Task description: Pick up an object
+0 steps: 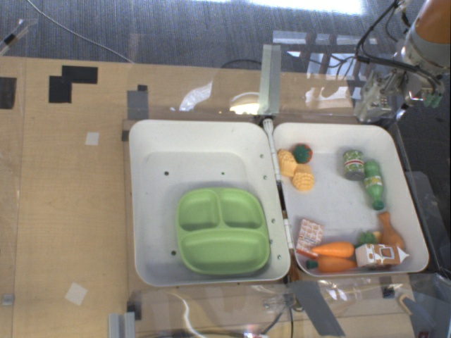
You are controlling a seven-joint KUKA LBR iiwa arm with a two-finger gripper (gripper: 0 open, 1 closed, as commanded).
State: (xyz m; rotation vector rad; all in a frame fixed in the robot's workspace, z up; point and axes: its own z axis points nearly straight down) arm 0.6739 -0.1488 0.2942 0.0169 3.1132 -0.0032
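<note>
Camera view looks down on a tan wooden bench [63, 210] carrying two shallow white bins side by side. Left bin [162, 153] holds one thing — a green divided plate [223, 229] with three compartments, lying flat toward the bin's near right corner. Right bin [338, 210] holds the toy food. Along its near edge two orange carrots [332, 256] lie side by side, touching, with a small white-and-brown carton [380, 255] just to their right and a brown bottle-shaped piece [390, 232] tilted above that carton. A red-and-white patterned packet [309, 234] sits just left of the carrots, near the divider between the bins. Toward the right wall a green bottle [373, 184] lies on its side, its upper end just beside a small green-labelled can [353, 164]. Near the divider at the far side, two yellow corn pieces [294, 171] rest touching each other, and a small red-and-green strawberry-like fruit [302, 153] sits just beside the upper one.

The arm [426, 27], grey with an orange band, enters at the top right. Its gripper [377, 101] hangs beyond the far right corner of the right bin, well apart from every object. Whether its fingers are open or closed I cannot tell — they blur into cables and glare there.
</note>
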